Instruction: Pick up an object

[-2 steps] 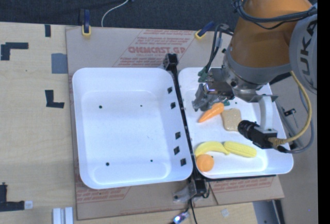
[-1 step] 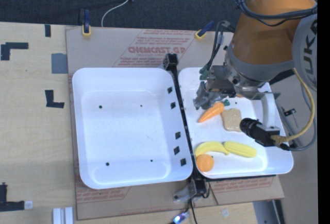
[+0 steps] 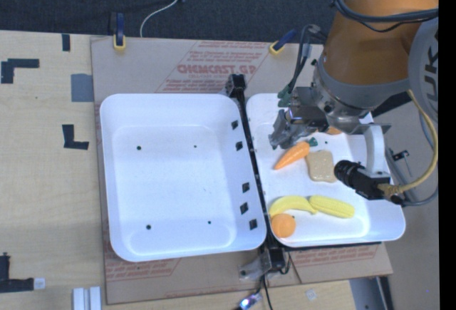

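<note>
The end effector (image 3: 286, 132) hangs low in the right bin (image 3: 385, 229) near the table's right edge, just above the toy carrot (image 3: 293, 155); its opening cannot be judged.

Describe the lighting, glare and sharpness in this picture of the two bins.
Camera view: even, soft light; the left bin looks bright white with faint shading along its walls, no harsh glare. The arm casts a dim shadow over the right bin near the carrot. The gripper is dark and slightly blurred; the banana and corn have softened edges.
</note>
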`<control>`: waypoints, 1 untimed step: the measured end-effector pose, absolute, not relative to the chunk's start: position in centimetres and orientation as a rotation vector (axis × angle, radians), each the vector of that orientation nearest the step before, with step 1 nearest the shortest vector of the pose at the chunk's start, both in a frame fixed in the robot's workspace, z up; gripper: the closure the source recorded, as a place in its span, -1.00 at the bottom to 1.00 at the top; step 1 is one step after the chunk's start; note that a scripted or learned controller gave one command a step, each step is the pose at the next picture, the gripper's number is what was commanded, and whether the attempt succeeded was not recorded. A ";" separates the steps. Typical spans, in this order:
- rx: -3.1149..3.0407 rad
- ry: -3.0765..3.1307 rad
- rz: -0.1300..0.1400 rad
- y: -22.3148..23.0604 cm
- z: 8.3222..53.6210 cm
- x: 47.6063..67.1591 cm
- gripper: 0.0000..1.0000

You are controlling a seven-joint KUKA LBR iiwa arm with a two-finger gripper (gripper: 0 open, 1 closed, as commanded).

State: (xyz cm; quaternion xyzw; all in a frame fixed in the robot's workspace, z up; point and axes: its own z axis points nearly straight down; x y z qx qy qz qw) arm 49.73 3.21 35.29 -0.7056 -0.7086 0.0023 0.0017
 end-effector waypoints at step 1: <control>-2.212 -2.225 0.009 3.3 36.2 49.7 1.00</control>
